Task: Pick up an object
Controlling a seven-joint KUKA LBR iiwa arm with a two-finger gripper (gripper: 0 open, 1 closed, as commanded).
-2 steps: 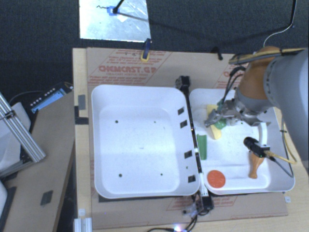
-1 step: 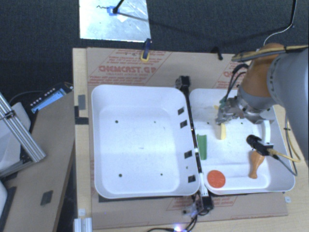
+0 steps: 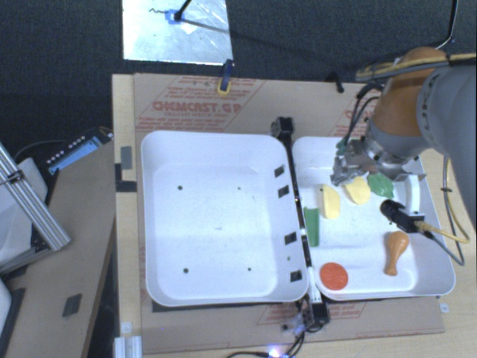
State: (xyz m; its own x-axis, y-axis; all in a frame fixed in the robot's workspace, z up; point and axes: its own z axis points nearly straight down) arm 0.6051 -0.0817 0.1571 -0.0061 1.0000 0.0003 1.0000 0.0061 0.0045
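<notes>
Camera view: red lettering reading "CHEMCAST GP" [image 3: 196, 105] runs across the brown sheet under 2 white bins on the surface [image 3: 67, 222]. Dark carpet lies beyond. The jaws [image 3: 349, 171] hang low in the right bin [image 3: 436, 271]; whether spread or pressed together, I cannot tell. A yellow piece [image 3: 358, 191] lies just beside them, a green piece [image 3: 381, 184] next to it.

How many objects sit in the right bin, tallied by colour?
Yellow: 2, a wedge and a rounder piece
Green: 2, a strip and a leafy piece
Red: 1, a disc
Orange-tan: 1, a drumstick
Total: 6
</notes>
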